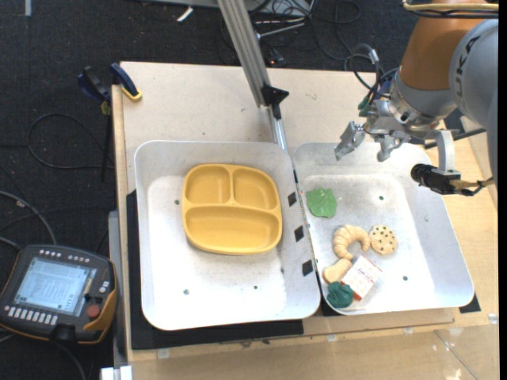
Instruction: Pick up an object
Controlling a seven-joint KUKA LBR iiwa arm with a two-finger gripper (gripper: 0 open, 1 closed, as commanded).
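Camera view, nearest me: a green lump (341, 294), a white packet (364, 278), a croissant (346, 244) and a cookie (383, 239) cluster in the right bin (444, 236), with a green leaf (322, 203) beyond them. I see a yellow tray (232, 209) in the left bin (158, 212). Farthest, my tool (366, 144) hangs over the right bin's far rim, fingers spread and holding nothing.

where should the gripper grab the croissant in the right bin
Grip the croissant across the narrow middle of its curve, coming straight down from above. It lies flat, and the cookie sits close on one side, so the fingers should close along the free direction. The gripper looks open, empty, above the bin's far edge.
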